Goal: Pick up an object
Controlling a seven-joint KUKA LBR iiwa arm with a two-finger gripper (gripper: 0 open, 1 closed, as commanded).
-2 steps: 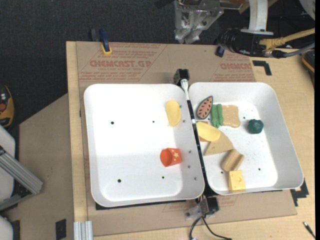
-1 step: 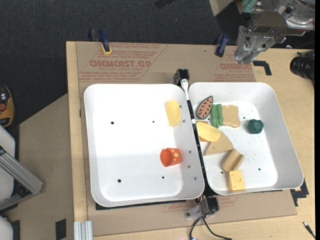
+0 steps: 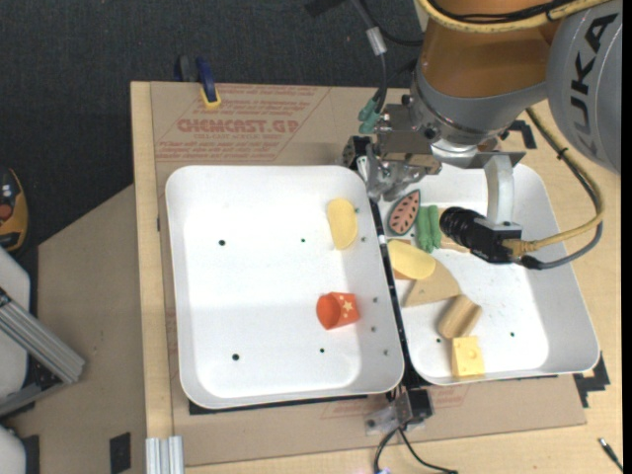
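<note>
Gripper point(image 3: 398, 178) hovering at top edge of right bin point(image 3: 563, 314), by divider. Finger gap hidden under wrist, cannot tell, nothing seen held. Watermelon slice point(image 3: 404, 212) just below gripper, long axis tilted up-down. Green piece point(image 3: 427, 227) beside it, right. Yellow slice point(image 3: 343, 222) down-left, across divider in left bin point(image 3: 197, 265).

Single fixed camera, mounted above the bench and looking down at a slant. Both white bins lie in full view side by side: the left bin point(image 3: 267, 284) at centre, the right bin point(image 3: 553, 314) toward 3 o'clock. The far edge of the bench point(image 3: 247, 117) lies toward 12 o'clock, the near edge toward 6 o'clock. The arm point(image 3: 494, 38) enters at about 1 o'clock, close to the lens and large in frame.
</note>
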